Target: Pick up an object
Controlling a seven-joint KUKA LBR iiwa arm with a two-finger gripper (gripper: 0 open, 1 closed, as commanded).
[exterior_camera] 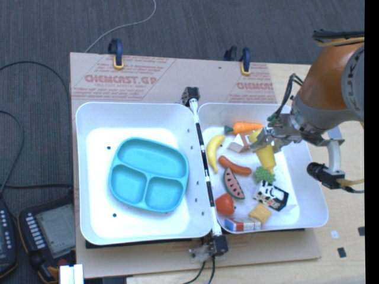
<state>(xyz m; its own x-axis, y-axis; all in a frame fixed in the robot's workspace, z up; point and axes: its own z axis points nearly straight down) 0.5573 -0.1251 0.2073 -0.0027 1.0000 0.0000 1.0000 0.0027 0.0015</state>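
Tool (265, 139) hovers above yellow toy (266, 156), aperture unclear.

The brown board (195, 78) under the bins reads "CHEMCAST GP" twice.

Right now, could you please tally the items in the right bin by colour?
Yellow: 3, banana, yellow piece, cheese wedge
Orange: 1, carrot
Red: 3, sausage, watermelon slice, tomato
Green: 1, broccoli
Black-and-white: 1, carton
Total: 9
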